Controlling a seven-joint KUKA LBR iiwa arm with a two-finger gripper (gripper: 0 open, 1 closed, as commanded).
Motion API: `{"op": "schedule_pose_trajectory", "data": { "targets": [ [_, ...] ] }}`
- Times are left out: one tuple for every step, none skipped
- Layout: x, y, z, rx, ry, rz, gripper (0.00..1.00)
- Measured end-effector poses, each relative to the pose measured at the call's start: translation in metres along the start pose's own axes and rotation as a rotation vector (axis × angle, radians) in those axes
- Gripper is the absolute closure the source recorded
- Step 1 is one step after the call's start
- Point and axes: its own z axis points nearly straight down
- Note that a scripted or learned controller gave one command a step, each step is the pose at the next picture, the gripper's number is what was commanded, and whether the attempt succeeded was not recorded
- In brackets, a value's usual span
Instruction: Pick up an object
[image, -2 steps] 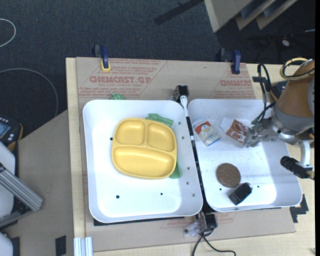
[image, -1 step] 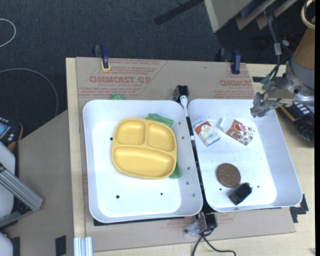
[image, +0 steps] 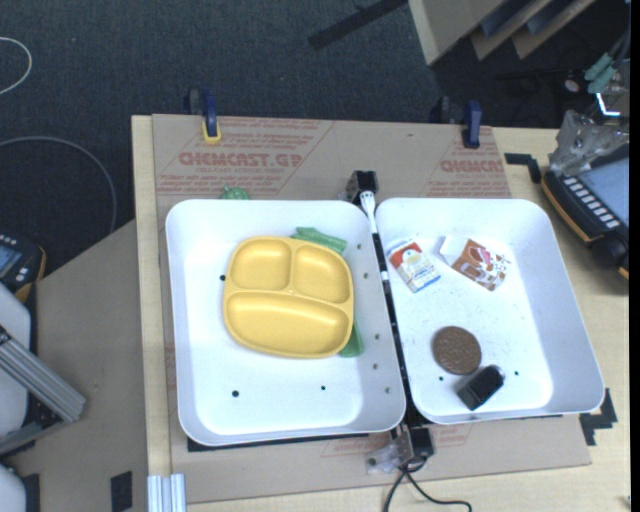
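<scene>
Camera view: black block (image: 481, 387) (long axis slanting up-right) beside brown disc (image: 457, 350); fingers' state: cannot tell.

Dark carpet floor (image: 150, 50) around cardboard-topped bench (image: 300, 160)

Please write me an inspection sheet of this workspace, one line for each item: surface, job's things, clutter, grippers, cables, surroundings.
Surface: brown board bearing a left bin and a right bin, side by side, touching.
Job's things: yellow divided plate in the left bin, lying on a green item; in the right bin two small packets, a brown disc and a black block.
Clutter: small green piece on the board behind the left bin.
Grippers: nothing seen.
Cables: black cable at the front edge; thin cable loop on the floor.
Surroundings: two clamps on the rear edge; dark carpet.
</scene>
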Motion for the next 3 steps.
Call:
{"op": "schedule_pose_trajectory", "data": {
  "targets": [
    [0.031, -0.021, 0.101, 0.030, 0.004, 0.003, 1.00],
    [0.080, -0.014, 0.083, 0.018, 0.002, 0.001, 1.00],
    [0.115, -0.037, -0.033, 0.010, 0.003, 0.001, 1.00]
  ]
}}
